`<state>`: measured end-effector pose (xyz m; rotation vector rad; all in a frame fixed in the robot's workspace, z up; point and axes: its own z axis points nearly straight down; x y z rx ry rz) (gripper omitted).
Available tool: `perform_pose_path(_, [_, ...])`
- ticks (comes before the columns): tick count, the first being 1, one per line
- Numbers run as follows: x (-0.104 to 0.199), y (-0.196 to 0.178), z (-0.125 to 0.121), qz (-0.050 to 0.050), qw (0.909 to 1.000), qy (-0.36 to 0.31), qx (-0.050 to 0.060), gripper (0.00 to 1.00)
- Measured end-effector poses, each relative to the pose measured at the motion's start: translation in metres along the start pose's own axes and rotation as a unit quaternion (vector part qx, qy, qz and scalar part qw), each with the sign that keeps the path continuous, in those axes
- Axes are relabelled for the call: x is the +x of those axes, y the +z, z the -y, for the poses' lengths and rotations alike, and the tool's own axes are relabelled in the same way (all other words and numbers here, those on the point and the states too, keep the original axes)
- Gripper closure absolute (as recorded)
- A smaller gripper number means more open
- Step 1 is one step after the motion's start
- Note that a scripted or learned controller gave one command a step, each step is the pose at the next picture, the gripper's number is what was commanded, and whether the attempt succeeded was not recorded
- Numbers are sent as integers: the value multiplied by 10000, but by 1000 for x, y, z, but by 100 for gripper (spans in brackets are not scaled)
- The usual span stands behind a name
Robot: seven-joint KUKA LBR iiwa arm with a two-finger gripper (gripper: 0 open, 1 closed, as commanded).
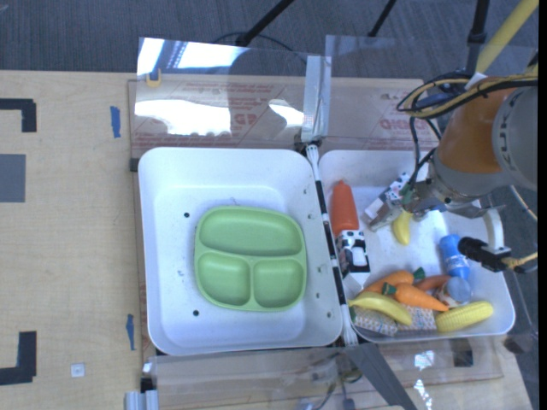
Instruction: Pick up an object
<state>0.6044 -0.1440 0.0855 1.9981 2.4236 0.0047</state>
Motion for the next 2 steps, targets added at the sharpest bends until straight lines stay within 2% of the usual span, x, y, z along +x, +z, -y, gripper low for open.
perform_pose_path(1, [-2,-9,-1,15,10000,11,-16,100])
perform_pose_path(2, [-32,-104,34,12,9963,-857,9,100])
